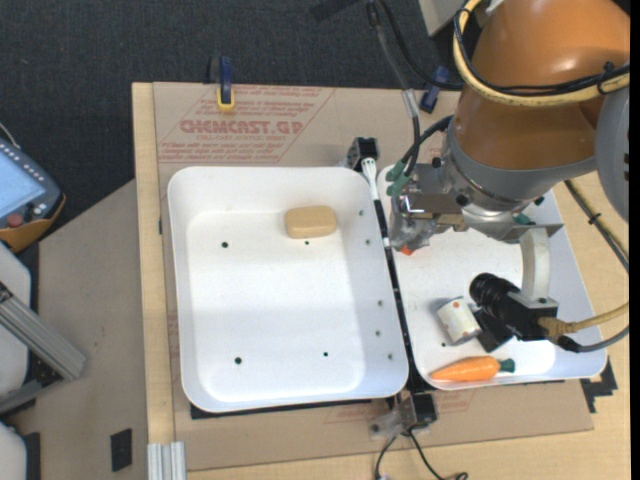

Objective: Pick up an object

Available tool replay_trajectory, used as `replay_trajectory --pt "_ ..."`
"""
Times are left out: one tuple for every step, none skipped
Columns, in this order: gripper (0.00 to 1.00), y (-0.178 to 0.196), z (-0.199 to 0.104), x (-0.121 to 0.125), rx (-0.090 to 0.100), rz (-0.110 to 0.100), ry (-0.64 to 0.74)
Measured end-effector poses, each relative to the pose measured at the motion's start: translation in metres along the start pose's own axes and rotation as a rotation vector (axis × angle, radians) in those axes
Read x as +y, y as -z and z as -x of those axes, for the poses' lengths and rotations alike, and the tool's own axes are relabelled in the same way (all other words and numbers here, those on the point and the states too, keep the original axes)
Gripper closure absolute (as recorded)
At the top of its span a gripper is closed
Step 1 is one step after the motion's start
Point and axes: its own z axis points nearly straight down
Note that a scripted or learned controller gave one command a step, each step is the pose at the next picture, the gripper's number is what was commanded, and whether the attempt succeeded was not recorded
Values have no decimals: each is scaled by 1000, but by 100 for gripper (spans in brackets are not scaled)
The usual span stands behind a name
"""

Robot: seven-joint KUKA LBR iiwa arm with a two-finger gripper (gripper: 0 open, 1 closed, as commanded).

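The arm [530, 78] (its orange band bulking large) reaches over the right bin [422, 303]. Both bins sit on a cardboard sheet [250, 128]. The left bin [182, 268] holds a tan block [311, 221] near its far edge, lying flat and well apart from the rest. The gripper [408, 236] hangs low at the right bin's left wall, over bare floor; whether it is clenched or released I cannot tell. A carrot [466, 370] lies along the right bin's near rim, with a small white cylinder [457, 320] just beyond it.

even bright overhead light, soft shadows, sharp focus.
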Motion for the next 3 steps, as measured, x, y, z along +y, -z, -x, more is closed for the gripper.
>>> replay_trajectory --pt "100 -33 -45 -1 -1 -10 2" --pt "100 16 -40 0 0 -1 0" --pt "100 84 -69 0 2 3 3"
